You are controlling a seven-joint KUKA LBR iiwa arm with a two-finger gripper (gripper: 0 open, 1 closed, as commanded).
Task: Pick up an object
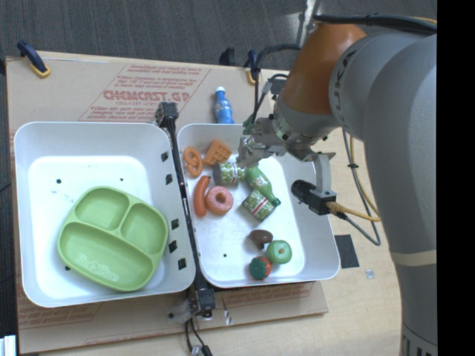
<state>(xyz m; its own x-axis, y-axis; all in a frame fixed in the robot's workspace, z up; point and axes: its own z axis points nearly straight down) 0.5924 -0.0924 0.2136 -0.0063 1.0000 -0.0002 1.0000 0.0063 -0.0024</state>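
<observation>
Gripper [249, 148]: sits low over the upper part of the right white bin [315, 232]. Whether it is open or closed cannot be told, as the wrist housing and shadow mask the tip. Nothing is seen held.

Nearest candidates, outward from the tip:
- small green cylindrical can [228, 173], just below and slightly left of the tip, long axis roughly left-right across the view.
- green plastic bottle [260, 181], just below and slightly right, long axis running diagonally down-right.
- orange waffle-shaped toy [217, 153], just left of the tip, lying flat.

Farther off: tan pretzel toy [192, 160], pink ring doughnut [220, 199] touching an orange-red sausage [200, 196], and a green-labelled tin [257, 205].

Judgement: the can and the bottle lie either side of the descent line, close together. A straight drop risks landing between them. A closing direction across the chosen item's long axis looks necessary.
</observation>
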